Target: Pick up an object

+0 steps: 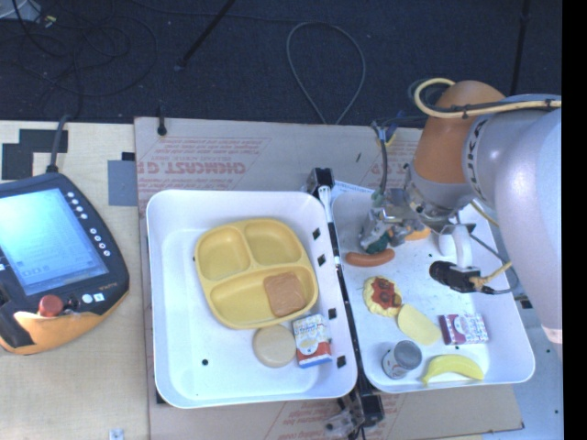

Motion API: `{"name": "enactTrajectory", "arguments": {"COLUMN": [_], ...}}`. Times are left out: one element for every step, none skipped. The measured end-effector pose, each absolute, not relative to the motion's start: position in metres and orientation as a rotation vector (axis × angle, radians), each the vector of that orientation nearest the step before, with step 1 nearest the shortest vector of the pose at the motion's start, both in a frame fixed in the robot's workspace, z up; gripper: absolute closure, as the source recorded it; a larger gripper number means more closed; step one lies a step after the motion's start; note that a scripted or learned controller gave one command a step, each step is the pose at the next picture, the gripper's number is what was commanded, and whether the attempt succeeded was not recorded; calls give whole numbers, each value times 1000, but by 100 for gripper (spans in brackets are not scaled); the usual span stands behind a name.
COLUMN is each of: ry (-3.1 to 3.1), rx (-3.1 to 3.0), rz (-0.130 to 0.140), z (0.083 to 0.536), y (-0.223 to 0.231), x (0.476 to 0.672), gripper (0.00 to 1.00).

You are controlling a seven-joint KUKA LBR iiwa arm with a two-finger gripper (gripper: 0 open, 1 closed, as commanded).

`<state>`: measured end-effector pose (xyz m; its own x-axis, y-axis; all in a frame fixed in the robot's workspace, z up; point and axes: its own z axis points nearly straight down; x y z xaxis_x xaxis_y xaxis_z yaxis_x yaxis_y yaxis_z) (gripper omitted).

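Grey fingers point(378, 235) hang just above the hot dog point(369, 258).

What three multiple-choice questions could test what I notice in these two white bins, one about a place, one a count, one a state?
1. Where does the banana lie?
A. in the right bin, near its front edge
B. on the yellow tray
C. outside the bins

2. How many compartments has the yellow tray?
A. one
B. three
C. six

3. How does the small carton in the left bin stand?
A. crushed flat
B. upright, beside the round beige disc
C. on the tray

Answers: 1 A, it lies at the right bin's front edge beside the small can. 2 B, two small sections above one long one. 3 B, it stands on the bin floor next to the disc.
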<state>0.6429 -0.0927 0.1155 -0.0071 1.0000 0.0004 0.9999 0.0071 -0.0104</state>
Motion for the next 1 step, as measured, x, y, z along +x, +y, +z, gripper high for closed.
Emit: {"name": "enactTrajectory", "arguments": {"ry": [-2221], "rx": [-2216], "rz": [4], "z": [186], "y": [-51], "x": [603], "gripper": [100]}}
